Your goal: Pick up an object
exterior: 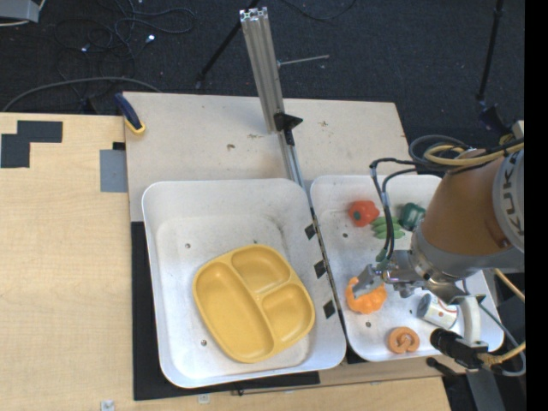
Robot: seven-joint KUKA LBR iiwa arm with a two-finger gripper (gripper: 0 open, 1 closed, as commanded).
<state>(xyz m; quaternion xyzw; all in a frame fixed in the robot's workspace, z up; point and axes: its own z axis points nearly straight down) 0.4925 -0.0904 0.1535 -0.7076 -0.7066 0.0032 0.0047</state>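
In the right bin (330, 229) lie a red tomato-like toy (363, 211), a green piece (412, 215), an orange toy (365, 299), a white cylinder with a red end (438, 313) and a tan ring (402, 341). My gripper (374, 282) hangs low over the orange toy, its tips right at the toy's top. The arm's orange wrist band covers the bin's right part. Whether the fingers touch the toy I cannot make out.
The left bin (171, 212) holds a yellow divided plate (253, 300). A metal post (265, 67) rises behind the bins. Black clips sit along the wall between the bins (318, 255). A wooden board lies at the far left.
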